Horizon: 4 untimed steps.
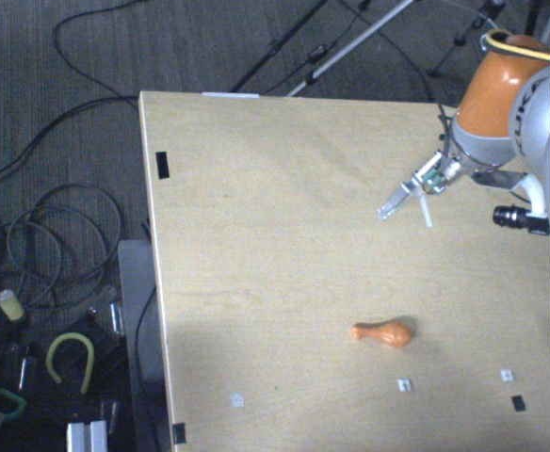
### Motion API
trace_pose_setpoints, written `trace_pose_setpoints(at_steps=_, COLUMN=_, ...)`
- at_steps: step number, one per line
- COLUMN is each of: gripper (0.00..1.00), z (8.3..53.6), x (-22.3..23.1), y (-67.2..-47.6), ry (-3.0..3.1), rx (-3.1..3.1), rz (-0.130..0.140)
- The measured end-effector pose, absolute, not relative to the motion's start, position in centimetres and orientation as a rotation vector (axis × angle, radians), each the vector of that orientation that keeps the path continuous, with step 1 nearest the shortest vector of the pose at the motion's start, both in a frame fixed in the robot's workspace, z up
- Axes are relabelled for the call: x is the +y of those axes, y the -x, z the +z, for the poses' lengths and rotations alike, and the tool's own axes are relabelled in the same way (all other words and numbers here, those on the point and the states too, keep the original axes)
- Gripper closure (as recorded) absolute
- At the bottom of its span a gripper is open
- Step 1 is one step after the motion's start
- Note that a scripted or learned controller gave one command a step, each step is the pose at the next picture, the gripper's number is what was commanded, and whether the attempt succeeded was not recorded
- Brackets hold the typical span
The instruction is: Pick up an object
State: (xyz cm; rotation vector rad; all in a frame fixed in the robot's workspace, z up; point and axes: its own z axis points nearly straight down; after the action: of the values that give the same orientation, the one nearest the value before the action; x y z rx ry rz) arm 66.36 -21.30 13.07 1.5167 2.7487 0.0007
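Nearest, an orange pear-shaped object (384, 333) is seen lying on the surface (256, 252), long axis left-right, narrow end pointing left. Well above it, the tool (405, 210) is spread open, holding nothing.

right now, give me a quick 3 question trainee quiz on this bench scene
1. True or false: the gripper holds the orange object.
2. In the camera view, where does the orange object lie relative to the gripper? A) above it B) below it C) far to its left
3. Fill in: the band above the arm's wrist is coloured ____.

Key
1. False: the two fingers are spread with nothing between them, and the object lies apart on the wooden bench top.
2. B
3. orange
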Motion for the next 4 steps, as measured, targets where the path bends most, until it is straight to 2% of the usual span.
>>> trace_pose_setpoints(at_steps=1, gripper=0.0, z=10.2, x=-22.3, y=-66.9, ry=-1.156, rx=2.919, rz=-0.003)
trace_pose_setpoints(at_steps=2, gripper=0.0, z=11.1, x=-16.9, y=-65.7, ry=-0.998, rx=2.977, rz=0.0)
trace_pose_setpoints(at_steps=3, gripper=0.0, z=19.2, x=-22.3, y=-65.9, ry=-1.196, rx=2.901, rz=0.0)
trace_pose_setpoints(at_steps=4, gripper=0.0, z=11.5, x=-19.9, y=-66.4, ry=-1.059, rx=2.957, rz=-0.001)
